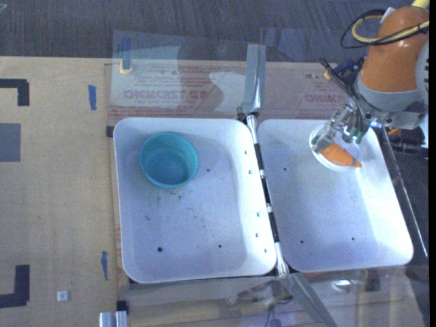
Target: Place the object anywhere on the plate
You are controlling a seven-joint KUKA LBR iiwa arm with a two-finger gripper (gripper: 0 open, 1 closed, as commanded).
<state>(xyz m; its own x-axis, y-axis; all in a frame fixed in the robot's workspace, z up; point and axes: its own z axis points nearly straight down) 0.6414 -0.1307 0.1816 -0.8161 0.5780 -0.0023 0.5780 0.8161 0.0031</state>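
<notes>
Bench [54, 203]: carries two shallow white bins side by side. Left bin [197, 251]: holds teal bowl [169, 159] near its top-left corner, upright. Right bin [340, 237]: holds white plate [319, 142] near its top-right corner, w/ orange object [340, 158] lying on the plate. Arm [392, 60]: grey/orange, enters at right bin's top-right corner. Gripper [338, 133]: directly over plate, approx. touching the orange object; finger spread and grasp can't be determined.

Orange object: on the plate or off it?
On it: the orange object lies on the white plate in the right bin, under the gripper.
</notes>
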